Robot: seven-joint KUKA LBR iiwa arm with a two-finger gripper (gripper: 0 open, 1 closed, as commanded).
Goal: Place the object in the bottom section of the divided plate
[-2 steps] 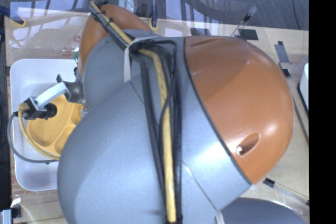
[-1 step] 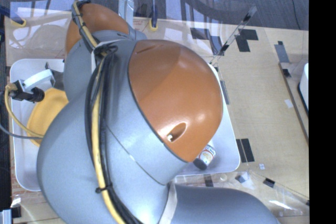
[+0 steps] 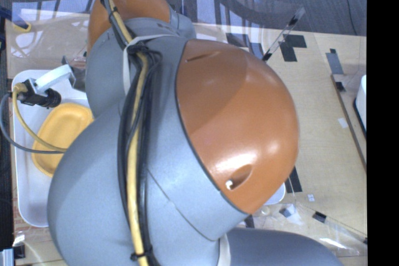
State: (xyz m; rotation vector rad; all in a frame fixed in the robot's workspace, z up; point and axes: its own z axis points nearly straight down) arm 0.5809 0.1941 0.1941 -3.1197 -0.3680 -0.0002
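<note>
Looming over the bins, my arm [image 3: 187, 146] hides my claw, so I cannot tell its state. A yellow plate [image 3: 59, 134] lies in the left bin [image 3: 25, 196]; cables [image 3: 25, 128] cross it.

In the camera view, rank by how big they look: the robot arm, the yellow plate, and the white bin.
1. Robot arm, though nearness to the camera inflates it.
2. White bin, mostly hidden behind the arm.
3. Yellow plate, partly covered.

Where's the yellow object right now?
The yellow object lies in the white bin at the camera view's left, just below the black cable connector and partly hidden by the grey arm.
</note>
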